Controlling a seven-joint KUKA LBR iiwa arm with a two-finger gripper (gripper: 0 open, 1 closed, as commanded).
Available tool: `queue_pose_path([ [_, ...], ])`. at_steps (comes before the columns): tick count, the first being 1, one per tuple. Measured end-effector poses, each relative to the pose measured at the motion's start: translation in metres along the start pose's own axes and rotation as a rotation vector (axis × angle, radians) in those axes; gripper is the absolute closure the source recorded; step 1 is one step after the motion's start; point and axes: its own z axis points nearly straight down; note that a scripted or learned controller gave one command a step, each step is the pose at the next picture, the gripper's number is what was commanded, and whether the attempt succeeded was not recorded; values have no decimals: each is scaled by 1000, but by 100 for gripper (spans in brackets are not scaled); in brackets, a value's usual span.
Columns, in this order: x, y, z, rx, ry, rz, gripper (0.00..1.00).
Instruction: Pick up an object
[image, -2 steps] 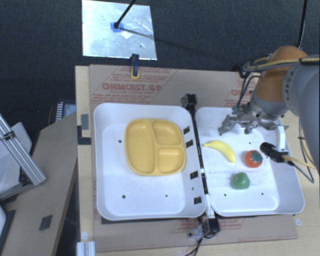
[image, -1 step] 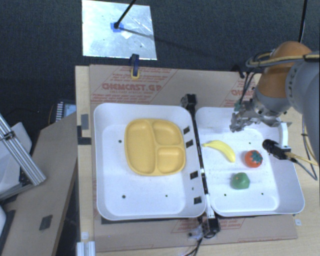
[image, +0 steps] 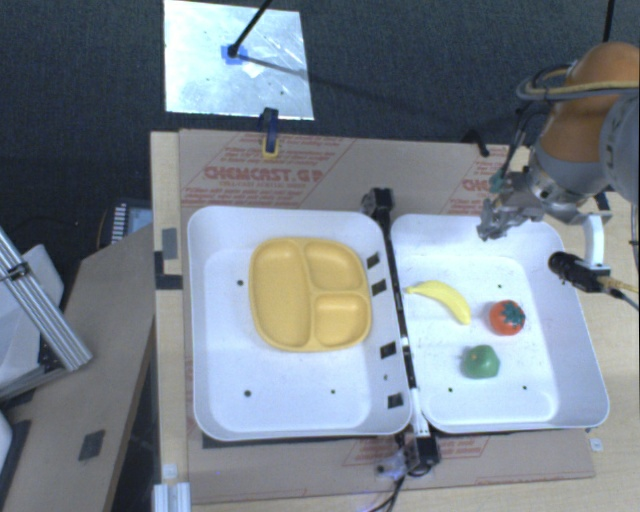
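Observation:
Three small things lie in the right white bin (image: 570, 390): a yellow banana (image: 441, 299) near its left side, a red tomato (image: 507, 317) to the right of it, and a green pepper (image: 481, 362) below them. My gripper (image: 494, 226) hangs over the bin's far edge, well above and behind the banana and tomato, touching none of them. Nothing shows between its fingers.
The left white bin (image: 215, 380) holds a yellow divided plate (image: 308, 294). A black clamp bar (image: 392, 320) runs between the two bins. A black fitting (image: 575, 270) sits at the right bin's right rim. A shiny metal sheet (image: 238, 60) lies beyond the bench.

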Motion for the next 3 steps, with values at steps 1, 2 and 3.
queue_pose_path([
  [1, -7, 0, -47, 2, 0, 1, 100],
  [2, -7, 2, -93, 1, 0, -1, 100],
  [3, 50, -1, -90, 6, 2, -4, 100],
])
